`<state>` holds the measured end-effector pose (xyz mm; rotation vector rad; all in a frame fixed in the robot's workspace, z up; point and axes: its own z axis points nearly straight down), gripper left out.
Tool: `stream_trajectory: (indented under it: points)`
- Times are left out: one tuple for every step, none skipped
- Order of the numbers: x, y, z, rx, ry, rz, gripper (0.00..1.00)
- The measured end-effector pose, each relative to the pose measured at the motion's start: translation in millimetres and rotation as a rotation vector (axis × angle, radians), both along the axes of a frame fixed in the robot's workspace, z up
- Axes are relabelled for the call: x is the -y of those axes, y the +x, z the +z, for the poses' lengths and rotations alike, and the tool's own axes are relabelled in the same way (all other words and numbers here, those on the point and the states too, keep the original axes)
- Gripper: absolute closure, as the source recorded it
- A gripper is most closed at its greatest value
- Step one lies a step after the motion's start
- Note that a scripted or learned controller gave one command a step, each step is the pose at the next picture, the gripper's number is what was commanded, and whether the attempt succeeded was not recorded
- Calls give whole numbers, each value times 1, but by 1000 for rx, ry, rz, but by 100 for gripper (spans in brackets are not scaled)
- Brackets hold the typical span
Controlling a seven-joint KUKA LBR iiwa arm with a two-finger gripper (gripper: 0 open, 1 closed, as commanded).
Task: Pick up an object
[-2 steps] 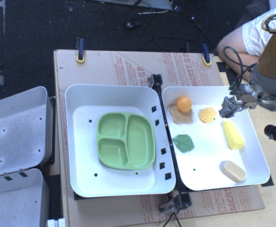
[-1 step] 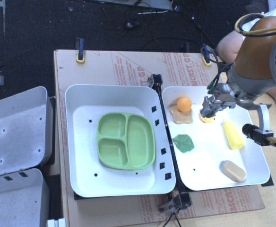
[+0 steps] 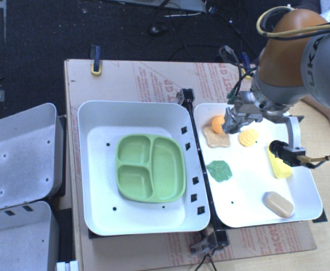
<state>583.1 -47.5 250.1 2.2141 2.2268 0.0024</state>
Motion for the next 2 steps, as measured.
stream_trajectory:
  points:
    - [-51, 7, -13, -3, 1, 1, 100]
    - [-96, 26, -6, 0, 0, 0, 100]
